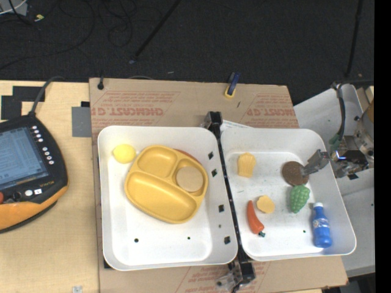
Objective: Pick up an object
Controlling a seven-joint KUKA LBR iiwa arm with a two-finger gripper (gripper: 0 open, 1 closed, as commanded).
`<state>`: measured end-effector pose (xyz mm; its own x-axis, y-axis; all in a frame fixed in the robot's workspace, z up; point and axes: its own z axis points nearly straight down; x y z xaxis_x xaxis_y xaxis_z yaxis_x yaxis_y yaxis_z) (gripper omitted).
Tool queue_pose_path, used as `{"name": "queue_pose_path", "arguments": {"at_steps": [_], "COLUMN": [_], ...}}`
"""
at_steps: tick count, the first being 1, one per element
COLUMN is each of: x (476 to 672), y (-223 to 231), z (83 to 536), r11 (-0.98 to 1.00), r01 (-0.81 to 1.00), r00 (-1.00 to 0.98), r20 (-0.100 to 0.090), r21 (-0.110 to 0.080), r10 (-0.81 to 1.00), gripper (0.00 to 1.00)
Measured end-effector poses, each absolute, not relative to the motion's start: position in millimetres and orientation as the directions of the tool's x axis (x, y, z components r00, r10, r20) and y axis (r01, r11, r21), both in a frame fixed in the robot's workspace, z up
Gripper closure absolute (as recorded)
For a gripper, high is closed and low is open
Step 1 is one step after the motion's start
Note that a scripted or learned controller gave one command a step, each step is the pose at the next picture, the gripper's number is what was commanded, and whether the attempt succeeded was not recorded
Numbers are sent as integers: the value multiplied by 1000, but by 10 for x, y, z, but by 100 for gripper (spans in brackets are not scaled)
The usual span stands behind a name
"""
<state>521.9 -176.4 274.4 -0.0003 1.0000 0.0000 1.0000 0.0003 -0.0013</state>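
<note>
On the bench sit two white bins, the left bin (116, 249) bearing a yellow divided tray (160, 191) with a tan disc (189, 178) in one compartment and a yellow ball (123, 153) beside it. Over in the right bin (342, 237) lie a blue bottle (321, 225), green bumpy fruit (299, 198), brown round piece (294, 173), red pepper (255, 217), yellow cup (245, 165) and yellow wedge (266, 204). At that bin's right rim hangs the gripper (319, 160), its tip touching the brown piece; whether it grips anything cannot be told
</note>
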Motion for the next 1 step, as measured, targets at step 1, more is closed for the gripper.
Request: {"name": "queue_pose_path", "arguments": {"at_steps": [1], "x": [5217], "y": [-1773], "z": [2840], "r11": [1], "r01": [1000], "r00": [-1], "r20": [1], "r21": [-3], "r10": [1000], "gripper": [100]}}
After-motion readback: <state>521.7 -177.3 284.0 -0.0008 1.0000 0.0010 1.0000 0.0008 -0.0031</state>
